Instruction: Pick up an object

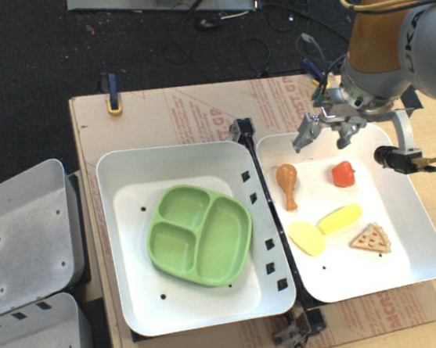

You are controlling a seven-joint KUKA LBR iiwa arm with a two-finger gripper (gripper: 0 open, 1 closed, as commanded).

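You see the end effector (324, 132) hanging over the far edge of the right bin (418, 259), its two grey metal fingers (305, 135) spread apart with nothing between them. Above it the arm (389, 26) comes in from the right, smooth grey with a rounded orange band.

In the right bin you have five small toy foods, all glossy plastic by the look of them. The drumstick (288, 185) lies nearest the bin's left wall, brown-orange, with a rounded bulb at the far end that narrows to a thin bone toward you. To its right, well apart, sits a red piece (343, 174), squat and roughly blocky; you cannot tell just what it models. Nearer you, a yellow bar (339, 219) with rounded ends lies at a slant, and just beside its left end lies a flat yellow oval (306, 238); whether they touch is unclear. Right of those is a pizza slice (370, 239), a tan wedge with red dots.

The left bin (131, 298) holds a lime-green plate (200, 234), smooth and rounded, divided into three shallow compartments. Both bins are white, shallow, with rounded corners and small dark spots on the floor. They sit on a flat brown cardboard-like sheet (171, 112) with red print, laid on the counter. A yellow clamp (114, 99) grips its far edge.
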